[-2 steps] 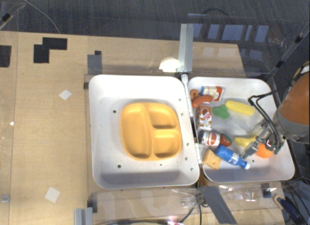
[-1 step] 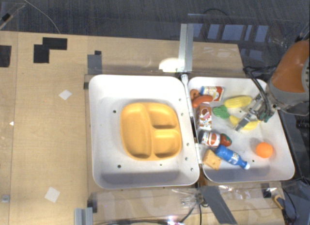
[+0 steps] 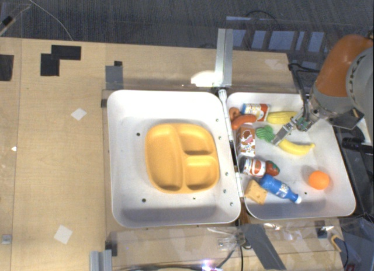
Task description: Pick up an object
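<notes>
Altogether, two white bins sit on the tabletop (image 3: 58,164): the left bin (image 3: 125,194) holds one yellow divided tray (image 3: 181,156); the right bin (image 3: 339,200) holds two bananas (image 3: 296,146), one orange (image 3: 318,180) and one blue bottle (image 3: 279,189). The fingers (image 3: 284,134) spread apart, grasping nothing, just above the nearer banana.

A yellow divided tray (image 3: 181,156), a yellow banana (image 3: 296,146), an orange ball (image 3: 318,180), a blue bottle (image 3: 280,188), white bins (image 3: 125,147).

One fixed camera high above the bench (image 3: 52,164), looking down at a slant, both white bins (image 3: 123,205) centre-right in frame.
</notes>
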Controlling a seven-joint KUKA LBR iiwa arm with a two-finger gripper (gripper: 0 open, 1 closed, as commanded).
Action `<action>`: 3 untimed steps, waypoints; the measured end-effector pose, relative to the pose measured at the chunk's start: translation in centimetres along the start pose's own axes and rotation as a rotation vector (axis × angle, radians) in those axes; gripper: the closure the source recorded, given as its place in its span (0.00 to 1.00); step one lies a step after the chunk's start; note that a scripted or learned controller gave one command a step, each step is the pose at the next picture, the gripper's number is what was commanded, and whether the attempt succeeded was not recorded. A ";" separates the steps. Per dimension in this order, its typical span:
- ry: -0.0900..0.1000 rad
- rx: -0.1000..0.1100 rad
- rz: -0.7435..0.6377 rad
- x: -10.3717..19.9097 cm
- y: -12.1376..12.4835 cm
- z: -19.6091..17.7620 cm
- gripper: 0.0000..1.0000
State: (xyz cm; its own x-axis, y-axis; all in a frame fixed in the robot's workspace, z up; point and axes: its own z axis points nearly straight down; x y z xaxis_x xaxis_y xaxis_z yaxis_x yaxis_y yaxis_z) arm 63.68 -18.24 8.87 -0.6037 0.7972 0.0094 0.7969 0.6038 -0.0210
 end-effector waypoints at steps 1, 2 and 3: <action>-0.020 -0.025 -0.172 -1.8 0.8 -6.4 0.00; -0.013 -0.027 0.173 -1.6 0.1 0.3 0.00; 0.001 -0.022 0.504 -3.1 1.9 0.2 0.00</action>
State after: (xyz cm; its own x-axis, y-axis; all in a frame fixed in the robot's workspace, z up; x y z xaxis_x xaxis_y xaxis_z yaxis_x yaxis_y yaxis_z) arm 67.06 -19.56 8.61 -0.1436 0.9896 0.0047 0.9896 0.1436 -0.0018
